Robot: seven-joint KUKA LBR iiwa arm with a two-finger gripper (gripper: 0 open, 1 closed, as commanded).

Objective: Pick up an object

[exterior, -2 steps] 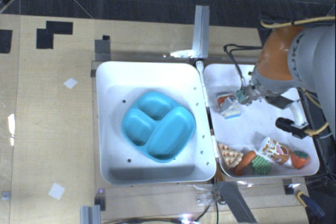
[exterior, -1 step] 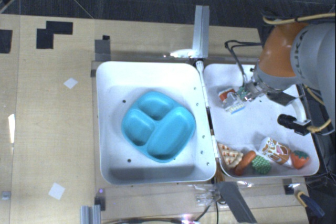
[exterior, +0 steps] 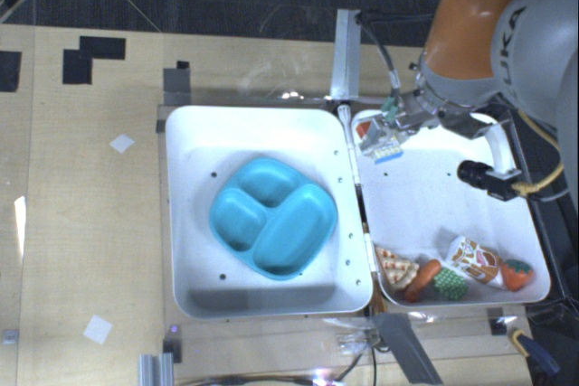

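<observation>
My gripper (exterior: 384, 140) hangs low over the far left corner of the right bin (exterior: 434, 185), close to the wall between the two bins. A small red and white object (exterior: 364, 129) lies just left of the gripper tip, partly hidden by it. Several toy foods sit along the near edge of the right bin: a waffle-patterned slice (exterior: 393, 265), a carrot-like piece (exterior: 422, 278), a green piece (exterior: 450, 284), a small orange and white carton (exterior: 476, 261) and an orange fruit (exterior: 517, 274).
The left bin (exterior: 190, 194) holds a blue divided plate (exterior: 272, 216). A metal post (exterior: 344, 54) stands behind the divider between the bins. Black cable and a black fitting (exterior: 484, 176) cross the right bin's right side.
</observation>
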